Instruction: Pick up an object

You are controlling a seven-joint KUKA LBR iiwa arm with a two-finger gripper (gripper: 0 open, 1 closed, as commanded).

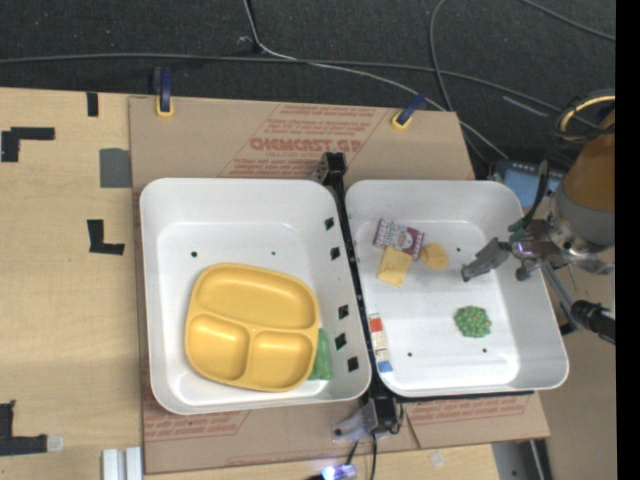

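The picking up has not happened yet, as far as I can judge: nothing sits between the fingers of the gripper [492, 259], and every small thing lies flat on the floor of the right bin [440, 368]. The gripper hangs near that bin's right wall, its dark fingers look a little apart, and they hold nothing. What is left is to choose a thing, go down, close on it and lift. The nearest thing is a green lump [473, 320], round and bumpy, near the right wall and toward the front edge. Closer to the back edge lie a yellow block [394, 266], a small orange bit [435, 256] and a purple packet [397, 235], all close together. A thin red and white stick [379, 341] lies along the left wall. The left bin [165, 208] carries a yellow tray [250, 325]
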